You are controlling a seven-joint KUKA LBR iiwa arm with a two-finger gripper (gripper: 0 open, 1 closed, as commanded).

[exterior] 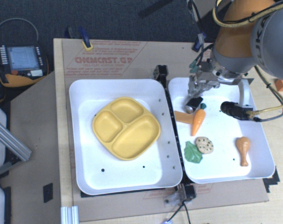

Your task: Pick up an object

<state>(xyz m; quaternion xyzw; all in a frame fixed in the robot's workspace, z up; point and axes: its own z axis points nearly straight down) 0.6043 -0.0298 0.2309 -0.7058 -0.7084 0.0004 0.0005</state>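
My gripper point(194, 102) hangs over the far left part of the right bin point(225, 171), pointing down. Just below its tip lies an orange carrot point(198, 120), slanted, with its green top near the gripper. A flat orange piece point(182, 117) lies against the carrot's left side, by the bin wall. Nearer the front are a brown cookie point(204, 144) and a green leaf-shaped piece point(193, 153), touching each other. A tan chicken drumstick point(244, 150) lies at the right of this bin. Nothing shows between the fingers.
The left bin point(85, 171) holds a yellow divided plate point(126, 127) in its middle. A black clamp point(161, 72) sits at the far end of the ridge between the bins. The bare floor of the right bin runs between the cookie and the drumstick.
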